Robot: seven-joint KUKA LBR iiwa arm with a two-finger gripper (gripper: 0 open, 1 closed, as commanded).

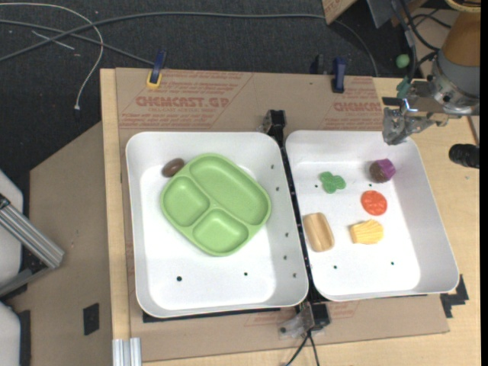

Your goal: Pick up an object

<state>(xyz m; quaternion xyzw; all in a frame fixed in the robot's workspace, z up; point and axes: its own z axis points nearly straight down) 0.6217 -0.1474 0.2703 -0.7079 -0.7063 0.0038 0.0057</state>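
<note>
The right bin (404,277) holds a green leafy toy (331,181), a purple and brown piece (382,170), a round red-orange piece (374,202), a yellow piece (367,232) and a tan bread-like piece (318,231). My gripper (396,132) hangs above the right bin's far right corner, up and right of the purple piece and apart from it. Nothing shows between its fingers.
The left bin (152,280) holds a green divided tray (216,203) and a small brown object (174,167) at the tray's upper left. A black clamp (274,120) sits between the bins at the far edge. Cardboard (229,97) lies under both bins.
</note>
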